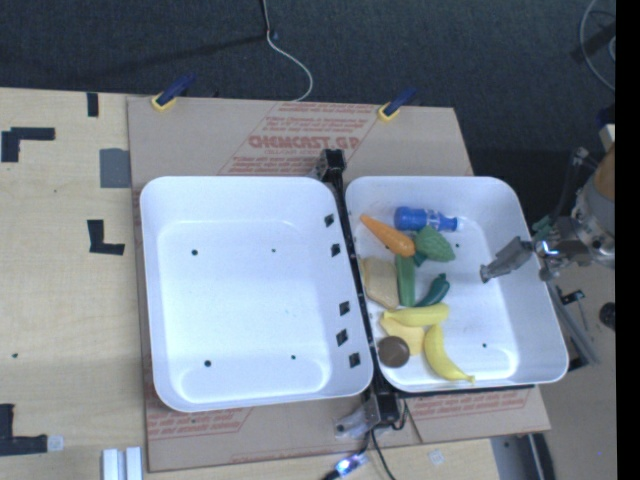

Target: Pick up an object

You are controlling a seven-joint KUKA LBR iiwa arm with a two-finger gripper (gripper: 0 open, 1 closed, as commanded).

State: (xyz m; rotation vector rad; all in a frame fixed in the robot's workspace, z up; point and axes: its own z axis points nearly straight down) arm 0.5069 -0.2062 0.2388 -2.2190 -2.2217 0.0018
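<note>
The right bin (492, 320) holds a cluster of toy foods on its left side. Among them are an orange carrot (387, 234), a blue bottle (418, 218), green vegetables (407, 280), a tan slice (379, 284), two yellow bananas (441, 354) and a brown ball (393, 350). My gripper (500, 264) reaches in from the right over the bin's right half. It hangs to the right of the green pieces, apart from every object, and nothing shows in its grasp.
The left bin (240, 298) lies beside the right one, with black clips (345, 308) along the shared rim. Both rest on a cardboard sheet (290, 143). The arm's wrist (580, 238) stands past the right bin's right rim.
</note>
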